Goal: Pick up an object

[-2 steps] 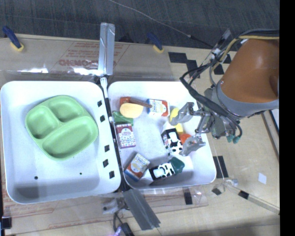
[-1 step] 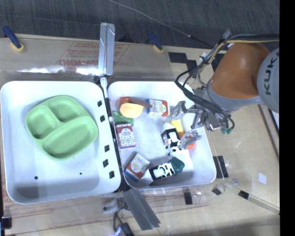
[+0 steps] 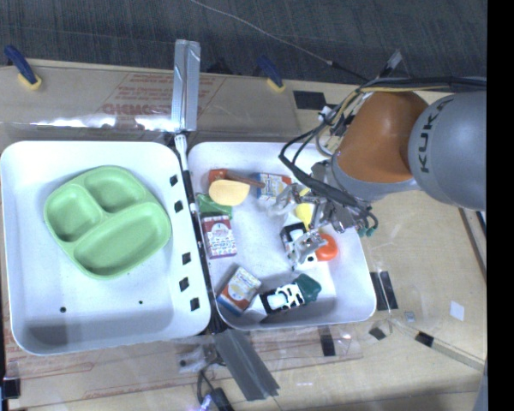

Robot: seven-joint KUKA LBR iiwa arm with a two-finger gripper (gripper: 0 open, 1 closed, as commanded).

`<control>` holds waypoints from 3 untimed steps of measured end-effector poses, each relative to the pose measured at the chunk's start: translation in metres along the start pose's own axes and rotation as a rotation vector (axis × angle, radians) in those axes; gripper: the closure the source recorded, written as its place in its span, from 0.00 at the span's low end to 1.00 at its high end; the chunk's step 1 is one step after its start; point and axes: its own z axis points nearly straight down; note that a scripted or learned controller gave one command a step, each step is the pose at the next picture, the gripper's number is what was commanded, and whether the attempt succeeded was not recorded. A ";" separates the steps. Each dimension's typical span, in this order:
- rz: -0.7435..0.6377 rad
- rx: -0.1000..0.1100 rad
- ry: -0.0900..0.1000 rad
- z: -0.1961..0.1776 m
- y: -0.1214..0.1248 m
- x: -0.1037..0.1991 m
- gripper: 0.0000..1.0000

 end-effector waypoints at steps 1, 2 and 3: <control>0.089 0.000 0.006 0.020 0.023 0.011 0.00; 0.124 0.002 0.005 0.020 -0.003 0.050 0.00; 0.029 0.000 0.007 0.020 0.000 0.057 0.00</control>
